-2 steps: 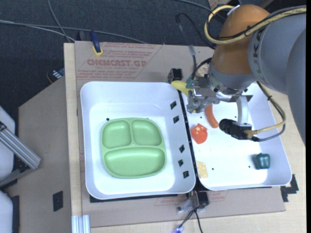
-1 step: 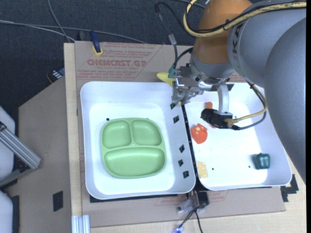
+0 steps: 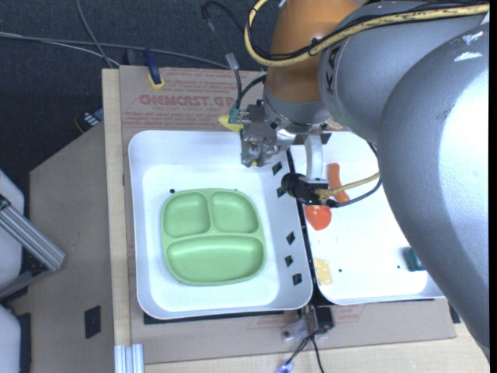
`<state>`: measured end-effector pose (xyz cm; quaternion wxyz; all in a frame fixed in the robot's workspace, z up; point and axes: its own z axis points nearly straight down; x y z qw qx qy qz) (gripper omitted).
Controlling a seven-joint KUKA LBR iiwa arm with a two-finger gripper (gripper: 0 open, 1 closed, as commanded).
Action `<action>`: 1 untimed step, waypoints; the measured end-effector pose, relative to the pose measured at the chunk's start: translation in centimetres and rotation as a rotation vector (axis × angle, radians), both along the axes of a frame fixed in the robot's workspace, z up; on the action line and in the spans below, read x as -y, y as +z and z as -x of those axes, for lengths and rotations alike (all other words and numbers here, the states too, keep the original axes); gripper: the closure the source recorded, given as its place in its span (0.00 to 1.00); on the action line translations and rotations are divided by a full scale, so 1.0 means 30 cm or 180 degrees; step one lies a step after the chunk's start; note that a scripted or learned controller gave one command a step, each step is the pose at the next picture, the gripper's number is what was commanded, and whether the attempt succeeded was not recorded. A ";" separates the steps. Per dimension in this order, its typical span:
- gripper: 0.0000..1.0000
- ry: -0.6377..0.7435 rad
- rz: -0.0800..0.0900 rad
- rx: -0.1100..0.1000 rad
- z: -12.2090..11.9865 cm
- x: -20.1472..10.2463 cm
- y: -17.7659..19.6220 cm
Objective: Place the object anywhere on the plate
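A light green plate (image 3: 212,235) with three compartments lies in the left white bin (image 3: 147,208), and nothing rests on it. My gripper (image 3: 254,155) hangs over the back right corner of that bin, just behind the plate, under the orange wrist band (image 3: 307,29). I see nothing held beneath it. In the right bin (image 3: 373,286), close to the divider, lie an orange carrot-like piece (image 3: 335,182) and a red-orange rounded piece (image 3: 318,217). The arm's grey body hides much of the right bin.
A small yellow piece (image 3: 321,270) lies near the right bin's front left corner, and a teal object (image 3: 412,259) peeks out beside the arm. A black cable fitting (image 3: 299,186) hangs over the divider. Cardboard (image 3: 186,92) backs the bins.
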<state>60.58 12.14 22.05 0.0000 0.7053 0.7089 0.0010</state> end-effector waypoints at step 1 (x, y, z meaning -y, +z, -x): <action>0.00 -0.0011 0.0002 -0.0003 0.000 0.010 0.001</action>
